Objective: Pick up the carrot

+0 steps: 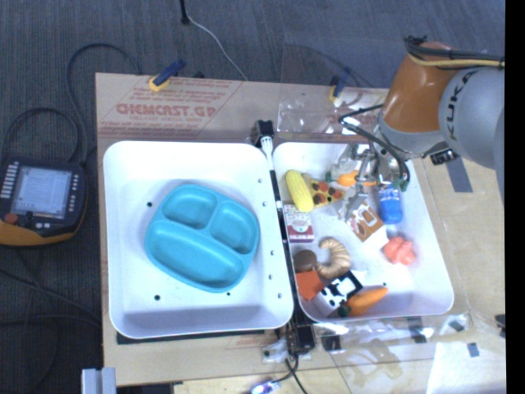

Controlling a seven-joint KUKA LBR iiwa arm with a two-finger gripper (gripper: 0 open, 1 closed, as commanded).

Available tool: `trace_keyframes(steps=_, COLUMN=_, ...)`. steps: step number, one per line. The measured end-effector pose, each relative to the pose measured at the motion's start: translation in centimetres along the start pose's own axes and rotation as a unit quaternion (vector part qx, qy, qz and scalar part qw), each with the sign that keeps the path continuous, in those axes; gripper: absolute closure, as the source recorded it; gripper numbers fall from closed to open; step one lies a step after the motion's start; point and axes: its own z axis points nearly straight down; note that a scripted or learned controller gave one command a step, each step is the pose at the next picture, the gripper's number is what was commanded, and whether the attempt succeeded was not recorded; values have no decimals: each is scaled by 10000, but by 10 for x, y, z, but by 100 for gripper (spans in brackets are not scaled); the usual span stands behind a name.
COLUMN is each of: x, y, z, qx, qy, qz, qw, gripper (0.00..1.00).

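The arm is seen reaching in from the right, its orange band [414, 89] above the upper right corner of the right bin [439, 257]. The gripper [367, 180] is lowered into the upper part of that bin, among a cluster of small items. Whether its fingers are spread or pressed together cannot be told — they are lost against the clutter beneath them, and nothing can be made out as held between them.

The carrot [367, 299] is found at the near edge of the right bin, lying roughly flat with its orange body pointing toward the right and its green end beside a black-and-white checkered block [339, 289]. It lies well apart from the gripper, at the opposite end of the bin.

Other items are spread through the same bin: a yellow corn cob [299, 190] near the dividing wall, a blue bottle [390, 205] just beside the gripper, a pink lumpy piece [400, 250] toward the right wall, and a tan curved pastry [335, 255] in the middle.

In the left bin [123, 245] a blue divided plate [203, 235] is set at a slant. A handheld control pendant [39, 201] rests off the surface at the far left — its cable looping above it.
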Motion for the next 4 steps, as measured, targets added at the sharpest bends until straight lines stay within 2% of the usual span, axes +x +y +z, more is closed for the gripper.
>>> trace_keyframes(steps=1, x=-3, y=13, z=11, qx=-54, qy=36, qz=2212, qw=9752, gripper=0)
trace_keyframes(steps=2, x=-5, y=3, z=12, qx=-88, qy=71, qz=3168, qw=9484, gripper=0)
trace_keyframes(steps=3, x=36, y=-3, z=17, qx=-25, qy=-34, qz=4465, qw=8948, gripper=0)
trace_keyframes(steps=4, x=35, y=-2, z=8, qx=-18, qy=-48, qz=4452, qw=8954, gripper=100)
